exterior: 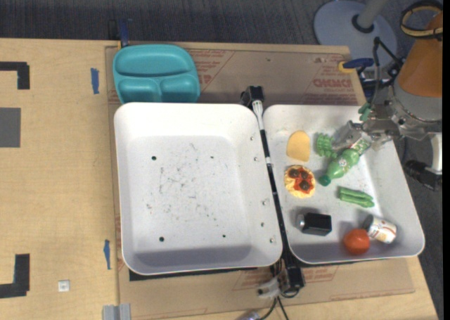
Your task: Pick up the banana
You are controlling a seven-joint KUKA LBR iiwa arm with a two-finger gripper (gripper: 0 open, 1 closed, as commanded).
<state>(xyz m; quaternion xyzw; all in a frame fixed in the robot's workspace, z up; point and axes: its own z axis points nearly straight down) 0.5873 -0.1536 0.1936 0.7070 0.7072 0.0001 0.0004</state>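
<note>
The only plain yellow thing I see is a small rounded piece (pixel 299 145) that looks like the banana. It lies at the back left of the right bin (pixel 411 202). My gripper (pixel 354 140) hangs low over the back of that bin, to the right of the yellow piece and well apart from it. It sits right above a green bottle (pixel 339 165) and next to a green leafy toy (pixel 323 144). Nothing yellow is at the gripper.
The right bin also holds a yellow disc with red spots (pixel 300 179), a green pod (pixel 355 197), a black box (pixel 316 223), a red tomato (pixel 356 241) and a small can (pixel 384 230). The left bin (pixel 190 185) adjoins it. A teal tray (pixel 156 74) lies behind.
</note>
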